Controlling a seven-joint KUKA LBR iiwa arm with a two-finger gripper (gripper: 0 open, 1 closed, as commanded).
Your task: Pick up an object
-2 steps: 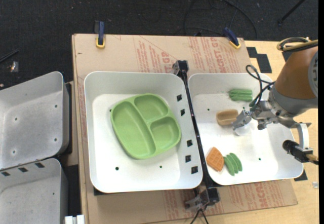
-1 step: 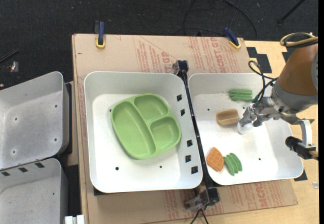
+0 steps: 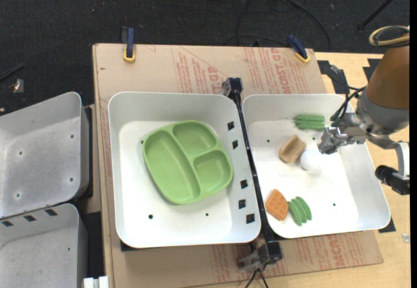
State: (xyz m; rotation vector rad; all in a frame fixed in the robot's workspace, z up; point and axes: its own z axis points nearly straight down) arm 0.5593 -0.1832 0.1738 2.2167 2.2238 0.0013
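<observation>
The right bin (image 3: pixel 365 208) holds a tan bread-like piece (image 3: pixel 291 148), a white ball (image 3: pixel 310 159), a green pea pod (image 3: pixel 310 122) near the back, an orange waffle piece (image 3: pixel 277 204) and a green leafy piece (image 3: pixel 300 210) near the front. My gripper (image 3: pixel 328 143) reaches in from the right and hangs just right of the white ball, low over the bin. Nothing shows between its fingers. The left bin (image 3: pixel 130 215) holds a green divided plate (image 3: pixel 187 161).
The black divider (image 3: pixel 251 182) runs between the two bins. Both bins rest on a cardboard sheet (image 3: pixel 189 62) held by clamps at the back. White bin lids (image 3: pixel 39 150) lie to the far left. The arm's wrist (image 3: pixel 391 94) stands over the right bin's right edge.
</observation>
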